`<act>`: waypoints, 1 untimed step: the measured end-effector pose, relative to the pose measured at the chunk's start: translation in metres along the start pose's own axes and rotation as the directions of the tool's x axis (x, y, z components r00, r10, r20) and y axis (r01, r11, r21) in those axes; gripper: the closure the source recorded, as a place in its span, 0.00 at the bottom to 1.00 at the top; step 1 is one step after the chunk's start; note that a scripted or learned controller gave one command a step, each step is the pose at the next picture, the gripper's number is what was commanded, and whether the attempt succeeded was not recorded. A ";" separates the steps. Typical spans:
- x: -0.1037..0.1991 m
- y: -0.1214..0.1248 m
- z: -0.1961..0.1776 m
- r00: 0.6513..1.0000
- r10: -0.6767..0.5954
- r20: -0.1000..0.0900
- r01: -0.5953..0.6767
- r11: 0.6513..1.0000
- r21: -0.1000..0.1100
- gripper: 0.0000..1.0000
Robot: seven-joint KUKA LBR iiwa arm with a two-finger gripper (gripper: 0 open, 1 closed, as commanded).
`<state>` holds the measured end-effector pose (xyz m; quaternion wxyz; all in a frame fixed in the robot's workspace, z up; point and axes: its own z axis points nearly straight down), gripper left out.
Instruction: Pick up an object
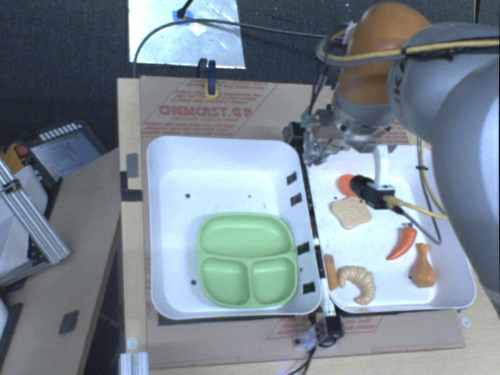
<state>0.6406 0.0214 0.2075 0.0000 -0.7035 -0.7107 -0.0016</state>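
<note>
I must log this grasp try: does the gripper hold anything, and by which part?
Nothing seems held: the gripper hangs at the right bin's far left corner, no object in it.

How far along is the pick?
Done: nothing lifted yet; toast, red pepper, croissant and drumstick all lie in the right bin. In hand: the gripper is down at that bin's far corner by the divider, no object visible in it. Left: grasp and lift.
</note>
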 end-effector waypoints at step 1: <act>0.054 0.010 -0.016 1.000 0.000 0.000 0.000 1.000 -0.002 1.00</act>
